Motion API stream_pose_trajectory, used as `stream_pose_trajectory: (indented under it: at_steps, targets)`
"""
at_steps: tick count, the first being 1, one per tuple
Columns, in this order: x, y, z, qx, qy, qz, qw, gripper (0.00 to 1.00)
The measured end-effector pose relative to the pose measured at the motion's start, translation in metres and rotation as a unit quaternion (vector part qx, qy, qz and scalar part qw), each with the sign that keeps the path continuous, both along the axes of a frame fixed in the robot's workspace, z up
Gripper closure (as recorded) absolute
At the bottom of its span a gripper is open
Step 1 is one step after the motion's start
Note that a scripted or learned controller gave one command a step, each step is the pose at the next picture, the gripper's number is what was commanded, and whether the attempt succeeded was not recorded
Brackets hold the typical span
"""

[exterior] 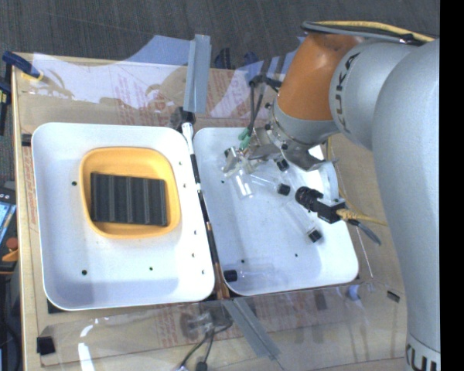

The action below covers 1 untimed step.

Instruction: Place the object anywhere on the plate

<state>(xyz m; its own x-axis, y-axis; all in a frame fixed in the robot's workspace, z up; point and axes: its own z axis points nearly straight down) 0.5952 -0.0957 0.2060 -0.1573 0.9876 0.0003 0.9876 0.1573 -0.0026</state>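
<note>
We see the gripper point(243, 165) over the right bin point(294, 277), its grip state unreadable and no object clearly made out, while the yellow plate point(100, 161) lies well leftward in the left bin point(54, 277).

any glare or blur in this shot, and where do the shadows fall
Camera view: sharp on the yellow plate and the left bin; soft shadow along that bin's lower edge; the arm darkens the right bin; the tool is small and cluttered, hard to read.
</note>
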Motion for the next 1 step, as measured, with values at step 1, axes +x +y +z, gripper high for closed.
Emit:
stream_pose_trajectory:
  at_steps: [1]
  targets:
    - [0.0219, 0.0640, 0.0063, 0.0000, -0.001, 0.135, 0.9909, 1.00]
